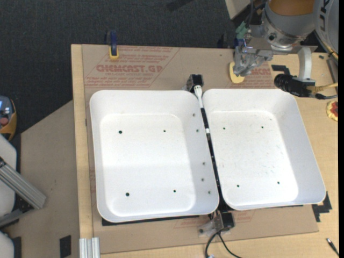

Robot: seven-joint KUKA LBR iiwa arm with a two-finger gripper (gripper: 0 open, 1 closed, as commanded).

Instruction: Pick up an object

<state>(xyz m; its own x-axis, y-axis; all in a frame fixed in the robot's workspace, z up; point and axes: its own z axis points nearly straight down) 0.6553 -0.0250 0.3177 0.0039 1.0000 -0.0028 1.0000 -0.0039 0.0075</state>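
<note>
Well, the gripper (244,69) hangs right over a small yellow thing (235,75), beyond the right bin (306,160).

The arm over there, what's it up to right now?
The arm hangs over the bench beyond the right bin, its gripper low over a small yellow object lying on the board outside the bins. Whether it has hold of the object cannot be told. The left bin sits beside the right one.
</note>
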